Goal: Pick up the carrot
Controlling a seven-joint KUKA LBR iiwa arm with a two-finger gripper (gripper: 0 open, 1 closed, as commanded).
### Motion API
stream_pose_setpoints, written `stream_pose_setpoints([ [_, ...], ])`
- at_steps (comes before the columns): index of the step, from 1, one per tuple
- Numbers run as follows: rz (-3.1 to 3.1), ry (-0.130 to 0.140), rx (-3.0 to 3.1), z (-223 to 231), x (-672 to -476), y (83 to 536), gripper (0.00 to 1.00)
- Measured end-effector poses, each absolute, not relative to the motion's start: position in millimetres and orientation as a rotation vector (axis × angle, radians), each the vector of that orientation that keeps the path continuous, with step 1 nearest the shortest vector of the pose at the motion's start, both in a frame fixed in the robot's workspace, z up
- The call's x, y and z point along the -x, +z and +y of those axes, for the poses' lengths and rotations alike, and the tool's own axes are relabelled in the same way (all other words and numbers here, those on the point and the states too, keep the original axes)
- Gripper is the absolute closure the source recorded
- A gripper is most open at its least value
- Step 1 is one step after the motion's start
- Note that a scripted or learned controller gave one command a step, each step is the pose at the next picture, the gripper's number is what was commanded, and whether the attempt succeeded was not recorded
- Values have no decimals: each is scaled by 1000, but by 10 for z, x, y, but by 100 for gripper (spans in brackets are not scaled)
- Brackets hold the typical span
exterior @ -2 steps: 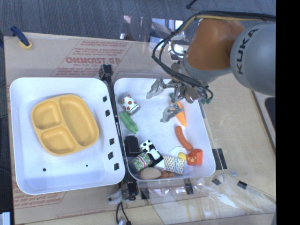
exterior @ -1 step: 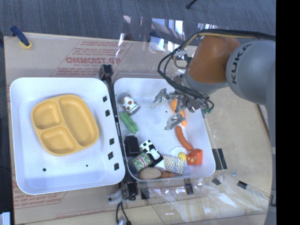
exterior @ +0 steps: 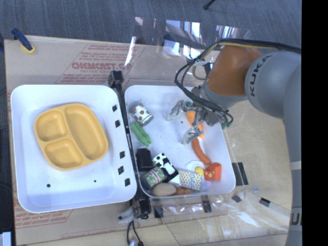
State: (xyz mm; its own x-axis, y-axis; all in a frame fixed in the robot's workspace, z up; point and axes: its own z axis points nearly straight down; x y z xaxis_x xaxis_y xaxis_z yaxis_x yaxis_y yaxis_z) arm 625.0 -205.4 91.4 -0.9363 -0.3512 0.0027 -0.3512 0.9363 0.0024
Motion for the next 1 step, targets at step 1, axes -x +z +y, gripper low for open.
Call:
stream_pose_setpoints([
  [1,-3094,0,-568,-2036,-6281,1048,100],
])
